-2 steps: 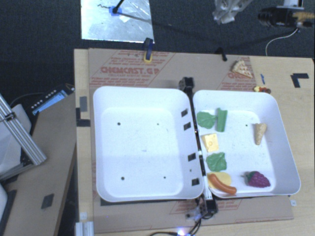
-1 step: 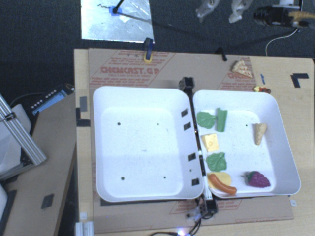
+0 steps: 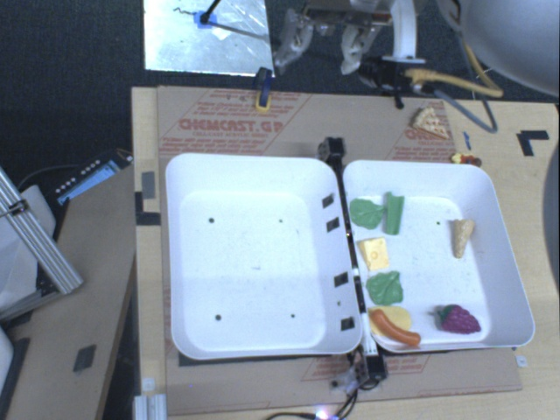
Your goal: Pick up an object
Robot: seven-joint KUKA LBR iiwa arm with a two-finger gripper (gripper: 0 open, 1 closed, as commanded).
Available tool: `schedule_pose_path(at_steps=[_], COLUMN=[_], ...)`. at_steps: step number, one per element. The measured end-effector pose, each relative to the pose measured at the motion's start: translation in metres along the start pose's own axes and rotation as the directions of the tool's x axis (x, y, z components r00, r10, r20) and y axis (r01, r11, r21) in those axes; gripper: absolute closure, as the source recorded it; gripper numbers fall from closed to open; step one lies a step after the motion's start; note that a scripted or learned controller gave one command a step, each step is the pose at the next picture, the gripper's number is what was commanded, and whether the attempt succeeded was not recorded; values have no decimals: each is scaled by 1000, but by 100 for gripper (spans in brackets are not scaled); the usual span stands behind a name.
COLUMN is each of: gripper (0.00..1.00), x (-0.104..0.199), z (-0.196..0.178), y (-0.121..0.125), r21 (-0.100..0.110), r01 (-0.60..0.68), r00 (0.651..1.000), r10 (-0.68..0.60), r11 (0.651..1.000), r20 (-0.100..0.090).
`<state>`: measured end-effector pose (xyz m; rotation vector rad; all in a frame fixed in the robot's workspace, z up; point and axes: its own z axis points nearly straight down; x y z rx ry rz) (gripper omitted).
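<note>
The bench (image 3: pixel 149 261) carries a brown cardboard sheet (image 3: pixel 236 121) on which two white bins, left (image 3: pixel 254 178) and right (image 3: pixel 503 261), sit touching, with a pizza slice toy (image 3: pixel 430 122) lying beyond the right one.

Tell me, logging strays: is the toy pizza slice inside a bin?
Out. The triangular toy pizza slice lies on brown board beyond the right white bin.

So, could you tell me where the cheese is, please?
The cheese lies in the right bin, near its left wall, between two green leaves.

Dark carpet floor (image 3: pixel 70 51); shiny foil sheet (image 3: pixel 206 24); tan bench (image 3: pixel 96 243).
</note>
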<state>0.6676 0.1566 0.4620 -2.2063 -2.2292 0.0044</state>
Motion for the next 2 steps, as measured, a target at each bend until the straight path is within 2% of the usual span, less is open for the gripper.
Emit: schedule_pose_path(at_steps=[1,2], gripper=[100,100], x=[-5,11], z=[-17,-77], y=[1,0], r21=[-10,-14], r01=[-5,-5], r00=[1000,1000], r10=[5,5], r11=[1000,1000], r20=[0,-1])
